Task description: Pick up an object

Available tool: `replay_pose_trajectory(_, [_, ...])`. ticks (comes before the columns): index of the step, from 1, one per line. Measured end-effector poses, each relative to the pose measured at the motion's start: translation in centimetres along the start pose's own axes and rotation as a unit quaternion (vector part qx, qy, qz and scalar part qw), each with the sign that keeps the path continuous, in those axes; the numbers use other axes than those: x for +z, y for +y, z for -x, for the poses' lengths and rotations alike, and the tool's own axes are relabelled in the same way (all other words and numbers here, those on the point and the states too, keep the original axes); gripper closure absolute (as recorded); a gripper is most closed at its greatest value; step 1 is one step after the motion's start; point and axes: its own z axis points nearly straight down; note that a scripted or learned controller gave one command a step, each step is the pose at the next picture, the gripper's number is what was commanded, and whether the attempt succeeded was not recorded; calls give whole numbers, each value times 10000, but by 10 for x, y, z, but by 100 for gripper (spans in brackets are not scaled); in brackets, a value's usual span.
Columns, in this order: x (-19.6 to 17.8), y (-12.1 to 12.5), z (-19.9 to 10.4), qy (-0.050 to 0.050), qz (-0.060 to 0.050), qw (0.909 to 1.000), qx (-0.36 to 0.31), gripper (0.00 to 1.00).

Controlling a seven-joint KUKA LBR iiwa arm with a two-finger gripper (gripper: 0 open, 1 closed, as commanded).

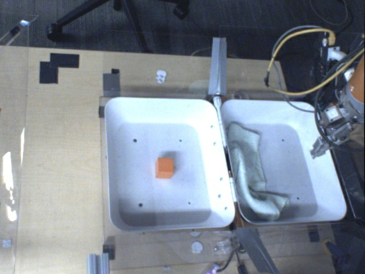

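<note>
hand [319,148] at right bin's [302,119] right rim, spread unclear | orange cube [165,168] mid left bin [122,153]: looked light, rigid, pinch flat sides | grey cloth [251,176]: limp, pinch a fold

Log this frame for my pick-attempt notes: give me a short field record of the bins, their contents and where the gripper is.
left bin: holds one orange cube, near the bin's middle, lying apart from the walls
right bin: holds a grey-green cloth, crumpled along the bin's left side
gripper: over the right bin's right edge, well away from the cloth and the cube
held object: nothing seen at the gripper
bench: light wood, with black tape marks at upper left
</note>
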Motion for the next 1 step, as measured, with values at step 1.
replay_pose_trajectory(1, [19, 0, 10, -10, 11, 9674, -2533, 100])
